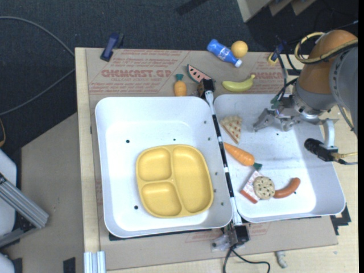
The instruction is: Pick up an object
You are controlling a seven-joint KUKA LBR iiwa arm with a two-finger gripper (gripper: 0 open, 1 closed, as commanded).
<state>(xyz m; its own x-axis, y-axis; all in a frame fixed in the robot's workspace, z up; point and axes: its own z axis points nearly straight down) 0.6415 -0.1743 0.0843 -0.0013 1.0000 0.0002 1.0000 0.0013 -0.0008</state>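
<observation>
The toy carrot (239, 154) lies in the right bin (318, 206) against its left wall, and to your eye it should be light, rigid, slick plastic, so pinch it across its thicker orange middle. It is tapered, with a green tip. Your claw (274, 120) hangs spread and empty near the waffle wedge (232, 127).

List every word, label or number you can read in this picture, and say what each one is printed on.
"CHEMCAST GP": large red print on the brown board behind the left bin; the last letters are unsure.
Smaller red lines above and below it, and matching red print at the board's far right: too blurred to read.
Blue bottle label: too small to read.
Red-edged packet in the right bin: no readable print.
</observation>
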